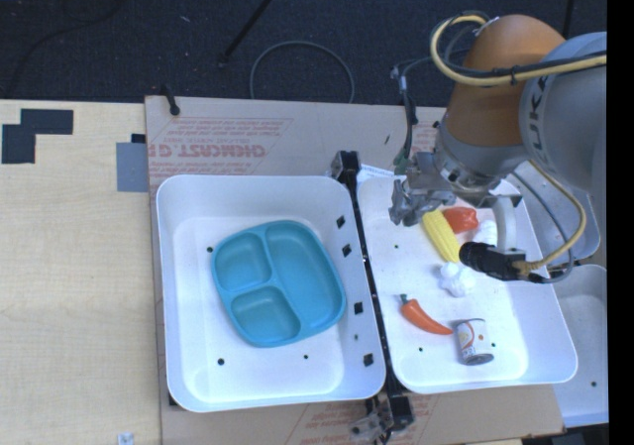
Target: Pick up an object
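Observation:
My gripper [404, 207] hangs over the upper left part of the right bin [535, 354], under the grey arm with its orange band. Just right of it lies a yellow corn cob [441, 235], with a small orange-red item [462, 220] beside the cob. A white crumpled piece [454, 280] sits below the cob. An orange pepper [424, 316] and a small can [474, 341] on its side lie nearer the front. Nothing shows in the gripper's grasp.
The left bin [188, 235] holds a blue divided plate [277, 281]. A black divider [359, 265] runs between the two bins. A black part of the arm [490, 260] and a yellow cable [570, 235] overhang the right bin's right side.

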`<state>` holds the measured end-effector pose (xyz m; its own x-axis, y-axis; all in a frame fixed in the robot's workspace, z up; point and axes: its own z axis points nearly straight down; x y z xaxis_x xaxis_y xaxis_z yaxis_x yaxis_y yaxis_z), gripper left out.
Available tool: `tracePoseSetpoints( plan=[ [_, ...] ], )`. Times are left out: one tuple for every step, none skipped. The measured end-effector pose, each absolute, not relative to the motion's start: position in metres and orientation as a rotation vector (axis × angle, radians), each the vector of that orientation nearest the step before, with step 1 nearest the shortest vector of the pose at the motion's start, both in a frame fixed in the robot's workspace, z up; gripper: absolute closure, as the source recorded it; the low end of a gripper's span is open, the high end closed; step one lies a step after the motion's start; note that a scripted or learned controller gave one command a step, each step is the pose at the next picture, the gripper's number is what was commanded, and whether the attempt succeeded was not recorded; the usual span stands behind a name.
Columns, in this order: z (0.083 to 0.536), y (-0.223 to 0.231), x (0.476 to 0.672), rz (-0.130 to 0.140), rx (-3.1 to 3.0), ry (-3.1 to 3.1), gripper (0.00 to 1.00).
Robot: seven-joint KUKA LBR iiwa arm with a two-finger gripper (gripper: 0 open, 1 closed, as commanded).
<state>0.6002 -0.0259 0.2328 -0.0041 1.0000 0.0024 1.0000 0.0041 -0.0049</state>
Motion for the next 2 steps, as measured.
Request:
tracePoseSetpoints(
  plan=[
    [0.231, 0.016, 0.606, 0.001, -2.215, -2.223, 1.00],
    [0.227, 0.075, 0.617, 0.001, -2.215, -2.225, 1.00]
  ],
)
